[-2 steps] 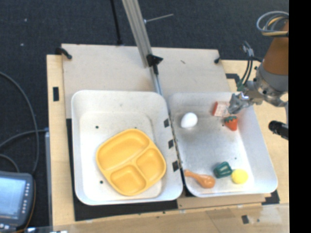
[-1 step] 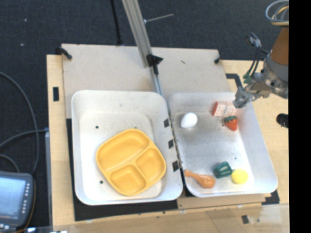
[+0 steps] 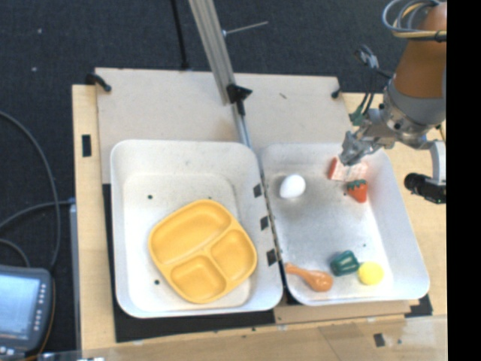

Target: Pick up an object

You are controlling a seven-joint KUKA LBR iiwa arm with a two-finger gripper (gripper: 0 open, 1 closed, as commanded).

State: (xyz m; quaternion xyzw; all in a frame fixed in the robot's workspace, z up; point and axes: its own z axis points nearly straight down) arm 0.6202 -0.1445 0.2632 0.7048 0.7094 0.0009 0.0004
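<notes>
The right bin (image 3: 391, 232) holds a white egg-like ball (image 3: 292, 186), a red strawberry-like piece (image 3: 358, 192), a red and white piece (image 3: 336, 170) at the far side, a green pepper-like piece (image 3: 344, 262), a yellow lemon-like ball (image 3: 370, 274) and an orange spoon-like piece (image 3: 310, 277). My gripper (image 3: 352, 156) hangs over the far right part of that bin, just above the red and white piece and beside the strawberry-like piece. Nothing shows between its fingers.
The left bin (image 3: 128, 201) holds a yellow divided plate (image 3: 201, 250). A slanted metal post (image 3: 214, 43) rises behind the bins, between them. A screen (image 3: 22, 307) sits off the bench at the lower left.
</notes>
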